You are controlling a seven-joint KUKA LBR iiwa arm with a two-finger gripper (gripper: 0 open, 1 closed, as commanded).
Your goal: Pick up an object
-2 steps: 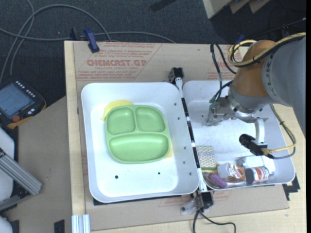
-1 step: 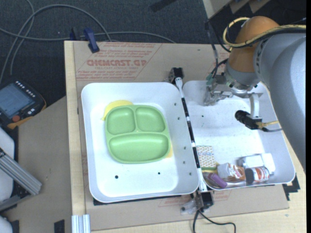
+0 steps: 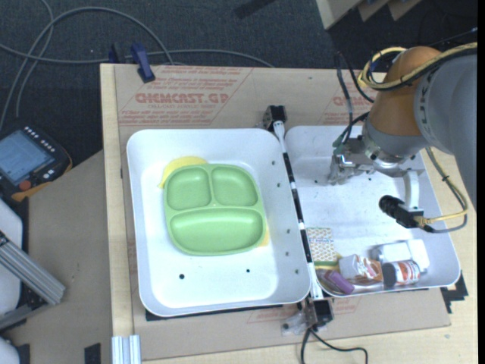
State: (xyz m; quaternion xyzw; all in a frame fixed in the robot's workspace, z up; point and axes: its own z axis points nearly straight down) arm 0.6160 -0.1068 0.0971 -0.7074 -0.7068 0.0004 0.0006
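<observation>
Green and split into three parts, a plate (image 3: 215, 209) lies in the left bin (image 3: 144, 226), on top of something yellow (image 3: 180, 164). The right bin (image 3: 318, 146) has a pile of small things (image 3: 375, 268) in its near corner, by a patterned packet (image 3: 319, 243). The tool (image 3: 339, 167) hangs low over the far part of the right bin, well apart from the pile. I cannot tell how the tool is set.
</observation>
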